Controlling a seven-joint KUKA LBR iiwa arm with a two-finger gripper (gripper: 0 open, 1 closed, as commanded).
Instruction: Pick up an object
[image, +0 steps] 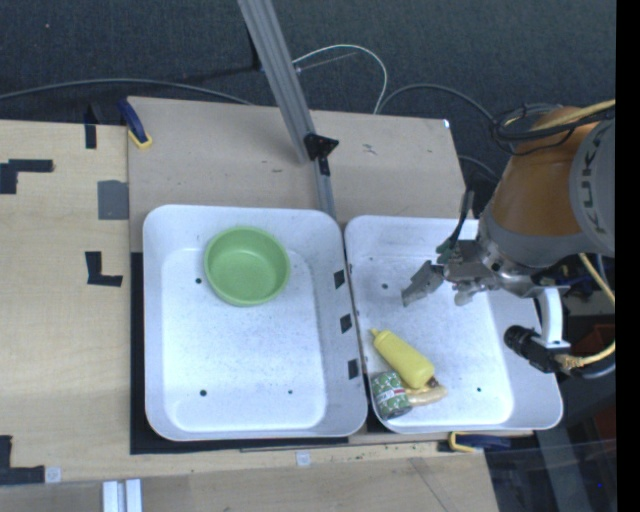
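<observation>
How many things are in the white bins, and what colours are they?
Green bowl: 1, in the left bin
Yellow bottle: 1, in the right bin
Small green packet: 1, in the right bin beside the bottle
Total: 3 things

The gripper (432, 283) hangs over the right bin (500, 400), nothing between its parted fingers (415, 292); a yellow bottle (403, 358) lies near that bin's front left, touching a green packet (390, 394); a green bowl (247, 265) sits in the left bin (240, 400).
</observation>
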